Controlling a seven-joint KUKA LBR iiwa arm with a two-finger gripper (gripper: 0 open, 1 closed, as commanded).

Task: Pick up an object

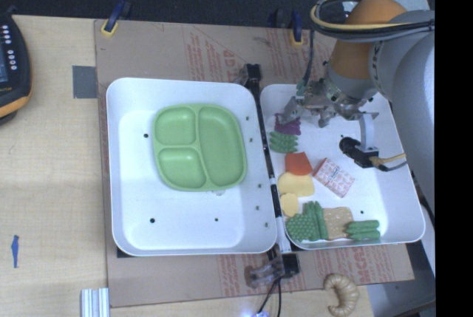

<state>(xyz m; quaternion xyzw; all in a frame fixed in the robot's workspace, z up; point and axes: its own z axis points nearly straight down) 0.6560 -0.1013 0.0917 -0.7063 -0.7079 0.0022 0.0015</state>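
My gripper [305, 116] hangs over the back left part of the right bin [403, 193], its fingers spread apart with nothing between them. A purple toy [287, 124] lies just beneath its left finger, touching or nearly touching it. In front of that lie a green leafy piece [281, 142], a red wedge [298, 162], two yellow pieces [295, 185], a pink-and-white packet [334, 177], a bunch of green asparagus [310, 222], a tan cracker [338, 222] and green beans [363, 230].
The left bin [129, 160] holds a green divided plate [199, 147]. A tan croissant-shaped toy [342, 292] lies on the bench in front of the right bin. A black and orange pendant [10, 68] rests at the far left.
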